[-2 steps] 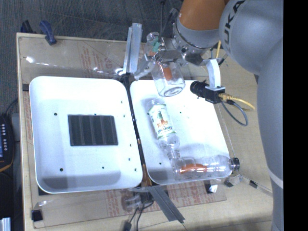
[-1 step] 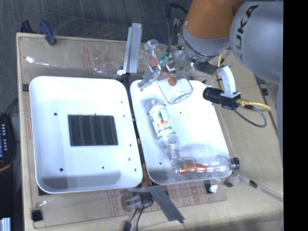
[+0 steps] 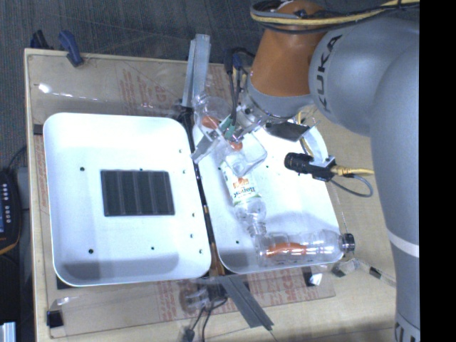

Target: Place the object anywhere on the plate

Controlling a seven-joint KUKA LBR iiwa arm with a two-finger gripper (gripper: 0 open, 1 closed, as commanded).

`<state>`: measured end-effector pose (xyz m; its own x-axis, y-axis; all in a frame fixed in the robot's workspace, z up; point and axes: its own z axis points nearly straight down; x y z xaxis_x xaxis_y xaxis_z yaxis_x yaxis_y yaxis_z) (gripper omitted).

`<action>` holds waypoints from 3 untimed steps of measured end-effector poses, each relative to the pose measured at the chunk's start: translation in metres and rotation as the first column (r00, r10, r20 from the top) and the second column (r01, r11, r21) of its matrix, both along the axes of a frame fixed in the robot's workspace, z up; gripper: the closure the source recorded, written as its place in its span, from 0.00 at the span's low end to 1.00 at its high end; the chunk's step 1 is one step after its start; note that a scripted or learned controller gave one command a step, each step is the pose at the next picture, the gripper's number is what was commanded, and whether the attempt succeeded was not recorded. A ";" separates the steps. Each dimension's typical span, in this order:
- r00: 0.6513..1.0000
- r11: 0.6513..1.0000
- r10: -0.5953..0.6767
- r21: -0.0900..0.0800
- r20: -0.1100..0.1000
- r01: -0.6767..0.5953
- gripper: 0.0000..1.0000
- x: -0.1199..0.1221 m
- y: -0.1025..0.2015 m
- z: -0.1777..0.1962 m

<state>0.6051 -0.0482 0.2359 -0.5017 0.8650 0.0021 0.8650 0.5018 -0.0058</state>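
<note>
Reaching in from the right, the grey arm (image 3: 356, 55) with its orange band (image 3: 285, 55) hangs over the back of the right bin (image 3: 324, 191). Its gripper (image 3: 231, 128) sits low near the ridge where the two bins meet, and whether it is open or closed cannot be told, since clear plastic and glare clutter that spot.

Just below the gripper lies a clear plastic bottle (image 3: 244, 187) with a white label bearing orange and green print, stretched along the bin floor with its cap end toward the front. A clear, boxy plastic piece (image 3: 246, 157) overlaps its upper end, right under the gripper. Nearer the front wall of the same bin lies a second clear bottle (image 3: 303, 246) on its side, with something orange inside it and a dark cap pointing right.

The left bin (image 3: 64, 191) holds a dark, ribbed rectangular plate (image 3: 137, 192) lying flat near its middle, well apart from both bottles.
</note>
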 end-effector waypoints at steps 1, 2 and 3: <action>1.000 1.000 0.021 0.000 0.000 -0.021 0.00 -0.046 0.084 -0.018; 0.999 0.999 -0.052 0.000 -0.002 0.052 0.00 -0.065 0.077 -0.017; 0.997 0.997 -0.072 -0.001 0.003 0.072 0.00 -0.046 0.152 -0.004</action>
<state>0.5593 0.1043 0.2320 -0.4384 0.8988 0.0002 0.8988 0.4384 -0.0037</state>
